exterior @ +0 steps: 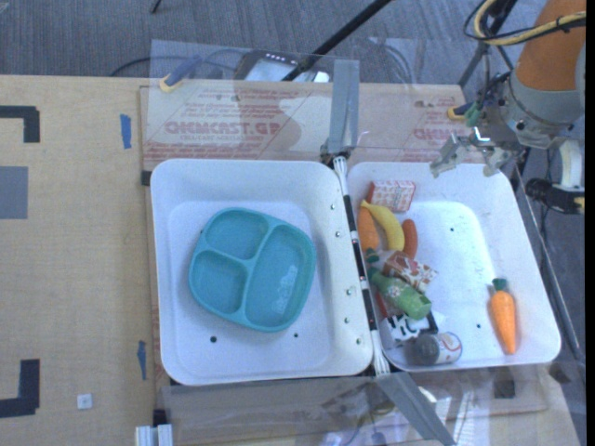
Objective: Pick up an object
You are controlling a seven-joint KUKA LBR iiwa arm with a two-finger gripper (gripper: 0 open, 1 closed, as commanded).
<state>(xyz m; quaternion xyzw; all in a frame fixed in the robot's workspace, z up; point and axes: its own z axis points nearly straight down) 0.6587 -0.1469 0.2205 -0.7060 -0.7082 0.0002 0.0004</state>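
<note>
Claw (471,152) hangs over the far edge of the right bin (469,235), at the end of the grey arm (550,59) with its orange band; its two fingers stand apart and hold nothing.

Under everything lies the desk (70,277), a pale wooden board with black corner marks and short strips of blue tape. Beyond it the floor (84,12) is grey carpet, crossed by the black legs of a stand, and yellow and black cables loop beside the arm. A clear plastic sheet (232,119) with red lettering lies flat behind the bins.

The left bin (177,203) carries a teal divided plate (252,268), lying flat near its middle. The right bin holds the toys, most of them heaped along its left wall: a small red-and-white carton (391,194) at the far end, then a yellow banana (388,226) touching an orange sausage-like piece (369,230), a crumpled packet (410,270), a green bottle (402,293), and at the near end a black-and-white piece (402,326) beside a grey ball (426,347). A toy carrot (503,316) with a green top lies alone by the right wall, well apart from the heap and from the claw.
</note>
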